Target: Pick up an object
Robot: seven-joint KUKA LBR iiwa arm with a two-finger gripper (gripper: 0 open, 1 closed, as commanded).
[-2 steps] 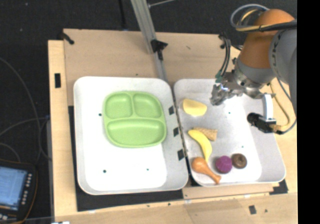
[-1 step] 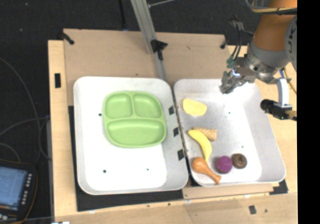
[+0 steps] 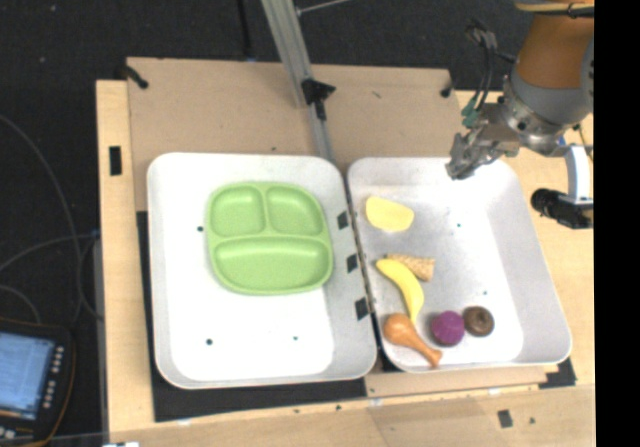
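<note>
The right bin [image 3: 500, 225] holds several toy foods along its left and front: a yellow wedge [image 3: 388, 215], a tan cracker piece [image 3: 412, 266], a banana [image 3: 400, 285], an orange drumstick [image 3: 410, 334], a purple ball [image 3: 447, 327] and a brown doughnut [image 3: 479, 321]. My gripper [image 3: 459, 168] hangs over the bin's back edge, well above and to the right of the yellow wedge. Nothing shows between its tips.
The left bin [image 3: 180, 315] carries a green divided plate [image 3: 269, 238]. A slanted metal pole [image 3: 290, 45] rises behind the bins, ending at a clamp [image 3: 318, 92]. The middle and right of the right bin are bare white floor.
</note>
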